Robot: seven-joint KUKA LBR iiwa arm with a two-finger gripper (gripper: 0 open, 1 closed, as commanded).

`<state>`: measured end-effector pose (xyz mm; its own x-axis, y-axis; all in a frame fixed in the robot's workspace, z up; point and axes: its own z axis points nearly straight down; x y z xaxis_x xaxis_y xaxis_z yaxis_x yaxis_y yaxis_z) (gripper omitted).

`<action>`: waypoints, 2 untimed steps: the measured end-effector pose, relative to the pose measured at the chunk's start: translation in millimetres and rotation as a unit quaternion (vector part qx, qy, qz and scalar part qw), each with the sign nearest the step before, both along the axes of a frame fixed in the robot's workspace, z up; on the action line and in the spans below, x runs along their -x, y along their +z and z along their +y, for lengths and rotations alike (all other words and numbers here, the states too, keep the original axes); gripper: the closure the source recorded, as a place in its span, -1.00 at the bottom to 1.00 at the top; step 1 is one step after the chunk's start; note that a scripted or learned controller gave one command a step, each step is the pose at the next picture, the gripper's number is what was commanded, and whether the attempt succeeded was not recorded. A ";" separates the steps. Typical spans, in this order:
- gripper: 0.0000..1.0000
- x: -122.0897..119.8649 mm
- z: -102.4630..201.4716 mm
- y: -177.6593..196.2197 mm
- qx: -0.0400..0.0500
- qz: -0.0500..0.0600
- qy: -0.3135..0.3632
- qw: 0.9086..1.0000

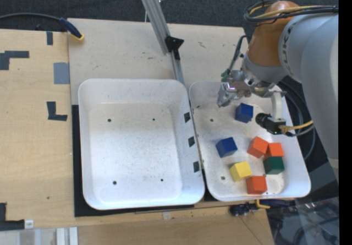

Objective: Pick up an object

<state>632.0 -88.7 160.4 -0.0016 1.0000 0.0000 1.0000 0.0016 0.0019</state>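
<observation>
From the overhead camera view, the gripper [227, 97] hangs over the far part of the right bin [212, 183], just left of a blue cube [244, 112] and apart from it. Whether the claw is released or clenched I cannot tell; nothing visibly sits in it. Nearer lie another blue cube [226, 146], a yellow cube [240, 170], two orange cubes [258, 147] and a green cube [273, 165]. This looks like the approach step: next it must centre over one cube and descend.

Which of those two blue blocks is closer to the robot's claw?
The upper blue block, just right of and below the gripper. The other blue block lies farther down the bin, near the yellow block.
</observation>
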 end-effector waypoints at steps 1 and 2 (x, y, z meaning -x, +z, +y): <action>1.00 -5.6 -5.7 45.7 0.001 -0.001 0.000 1.000; 1.00 -6.8 -5.5 99.1 0.000 -0.002 0.000 1.000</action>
